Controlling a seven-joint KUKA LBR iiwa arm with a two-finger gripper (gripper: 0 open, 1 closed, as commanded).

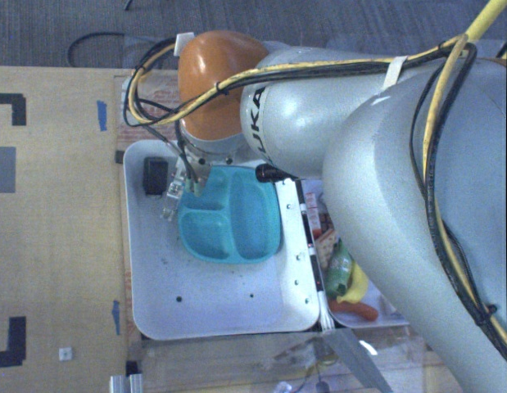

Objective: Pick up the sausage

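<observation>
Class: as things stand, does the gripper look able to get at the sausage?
Probably not directly. The gripper hangs over the left bin by the blue divided tray, while the sausage lies in the right bin, beneath the arm's own bulk; the arm must swing across first.

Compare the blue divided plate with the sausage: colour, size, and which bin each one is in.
Colour: the blue divided plate is turquoise, the sausage red-orange.
Size: the plate is broad and flat with compartments; the sausage is a small, slim stick.
Place: the plate lies in the left bin, close under the gripper; the sausage lies in the right bin beside a yellow item, largely covered by the arm.
Shared: both rest in white bins.
</observation>
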